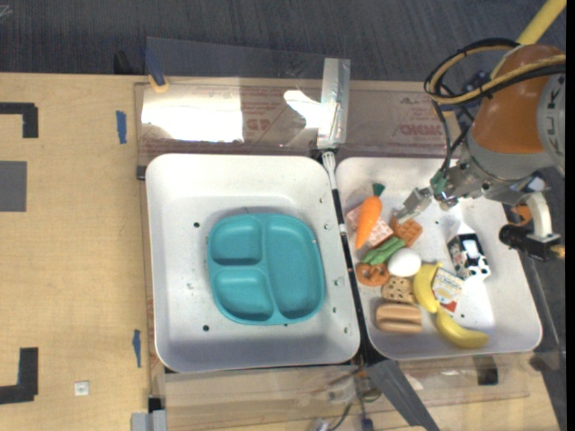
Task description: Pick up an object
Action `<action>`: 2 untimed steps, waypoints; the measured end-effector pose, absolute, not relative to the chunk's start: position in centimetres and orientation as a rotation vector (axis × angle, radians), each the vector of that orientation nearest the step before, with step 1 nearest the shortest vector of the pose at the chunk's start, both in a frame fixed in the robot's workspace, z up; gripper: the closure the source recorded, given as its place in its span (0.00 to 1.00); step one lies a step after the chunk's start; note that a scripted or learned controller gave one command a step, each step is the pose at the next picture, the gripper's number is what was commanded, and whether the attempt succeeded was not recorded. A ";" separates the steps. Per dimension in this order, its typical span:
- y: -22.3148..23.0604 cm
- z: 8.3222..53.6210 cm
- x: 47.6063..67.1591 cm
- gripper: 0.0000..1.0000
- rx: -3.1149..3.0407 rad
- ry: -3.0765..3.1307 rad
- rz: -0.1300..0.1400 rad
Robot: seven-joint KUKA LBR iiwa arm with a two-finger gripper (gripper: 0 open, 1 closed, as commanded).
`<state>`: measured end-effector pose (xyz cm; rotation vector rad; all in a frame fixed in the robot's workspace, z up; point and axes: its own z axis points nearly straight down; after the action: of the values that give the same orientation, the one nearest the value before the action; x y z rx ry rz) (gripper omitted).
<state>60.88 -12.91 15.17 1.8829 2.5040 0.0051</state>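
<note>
Gripper point(420, 201) above toy carrot point(367, 220), carton point(446, 286) print unreadable

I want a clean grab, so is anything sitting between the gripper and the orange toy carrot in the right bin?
Nothing visible lies between them. The gripper hangs just right of the orange toy carrot, with bare white bin floor in the gap. The small waffle-like orange piece and the green pod crowd the carrot's lower end.

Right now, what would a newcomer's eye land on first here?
Probably the teal divided plate, alone in the middle of the left bin. Next, the heap of toy food crowding the right bin's left side: carrot, banana, egg. Above it hangs the arm's orange band.
</note>
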 end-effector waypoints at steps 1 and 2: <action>-10.4 13.0 61.4 0.00 1.650 2.674 0.000; -11.9 9.5 64.1 0.00 1.630 2.670 0.012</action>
<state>64.06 -11.89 9.54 1.6299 2.6696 0.0121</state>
